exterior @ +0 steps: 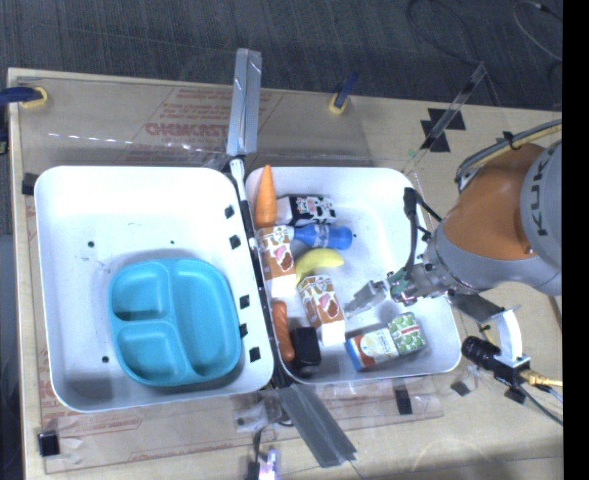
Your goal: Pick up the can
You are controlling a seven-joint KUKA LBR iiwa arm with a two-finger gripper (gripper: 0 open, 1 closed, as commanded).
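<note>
The bench (pixel 94 98) has a clear sheet taped over its far side with red lettering printed on it, reversed and faint; it looks like a brand name but I can't make it out. On the arm (pixel 494 223), part of the black KUKA lettering shows on the grey shell at the right edge, just past the orange band.

Two white bins sit side by side. The left bin (pixel 74 218) holds a blue divided tray (pixel 174 318). The right bin (pixel 374 183) is crowded: a carrot (pixel 264 196) stands along the divider at the far end, a black-and-white patterned carton (pixel 312 208) next to it, a blue bottle (pixel 324 237) lying on its side, a banana (pixel 320 260), and small juice cartons (pixel 278 250) with fruit pictures whose print is too small to read. Another such carton (pixel 319 299) lies nearer the middle.

The can (pixel 386 341) lies on its side near the front wall of the right bin, with a red, white and green label I can't read.

The arm reaches in from the right, wrist bent down over the bin's right half. The gripper (pixel 379 290) hangs just beyond the can, apart from it, and its fingers look spread with nothing between them.
</note>
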